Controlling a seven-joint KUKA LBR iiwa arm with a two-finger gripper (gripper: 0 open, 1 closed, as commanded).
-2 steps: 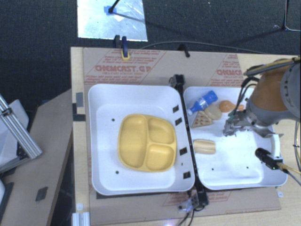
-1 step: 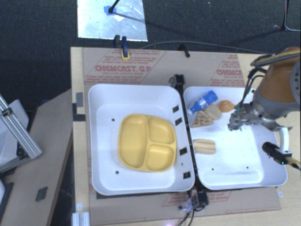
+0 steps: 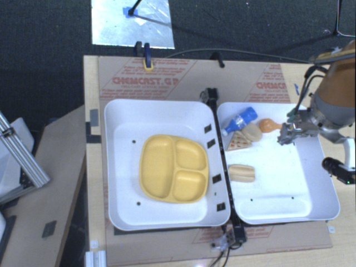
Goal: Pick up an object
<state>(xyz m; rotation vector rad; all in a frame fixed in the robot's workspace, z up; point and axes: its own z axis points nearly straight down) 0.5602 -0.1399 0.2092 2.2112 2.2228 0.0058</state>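
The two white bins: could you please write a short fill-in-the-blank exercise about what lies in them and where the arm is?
1. The yellow divided plate lies in the ____ bin as the camera sees it.
2. The bottle in the right bin has the colour ____.
3. The bread roll lies nearer the ____ edge of the picture than the bottle does.
4. The gripper hangs over the ____ bin.

Missing words: left; blue; bottom; right

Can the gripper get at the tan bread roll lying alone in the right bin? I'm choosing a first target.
Probably yes: the bread roll lies apart from the other items, and the gripper hangs nearby over bare bin floor.
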